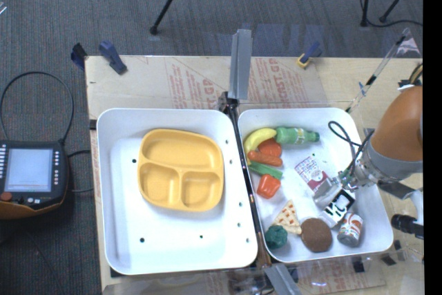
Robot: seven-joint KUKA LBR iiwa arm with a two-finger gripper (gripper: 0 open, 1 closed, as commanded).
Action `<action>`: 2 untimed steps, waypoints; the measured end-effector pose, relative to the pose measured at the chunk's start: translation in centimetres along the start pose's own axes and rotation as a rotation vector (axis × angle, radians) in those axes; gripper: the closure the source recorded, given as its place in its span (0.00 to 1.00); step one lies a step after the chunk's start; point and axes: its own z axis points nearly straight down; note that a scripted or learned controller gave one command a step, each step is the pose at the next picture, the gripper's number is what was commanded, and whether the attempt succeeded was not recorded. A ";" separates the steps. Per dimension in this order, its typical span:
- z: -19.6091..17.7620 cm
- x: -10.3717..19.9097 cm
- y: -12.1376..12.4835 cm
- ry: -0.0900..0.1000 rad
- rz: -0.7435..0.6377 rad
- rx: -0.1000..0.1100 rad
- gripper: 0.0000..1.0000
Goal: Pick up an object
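Observation:
The right bin holds several toy foods: a yellow banana, a green bottle, an orange carrot, a red pepper, a pizza slice, a green broccoli, a brown round patty, a small can and a red-and-white packet. My gripper is low in the right part of this bin. It sits just right of the packet and just above the can. I see nothing lifted.
A yellow divided tray lies in the left bin. A grey post stands behind the divider between the bins. Blue clamps grip the bench's far edge. A teach pendant rests at the far left.

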 end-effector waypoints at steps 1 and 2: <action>-4.6 7.1 5.2 -0.004 -0.157 -0.003 0.00; -4.4 7.1 5.1 -0.003 -0.155 0.000 0.00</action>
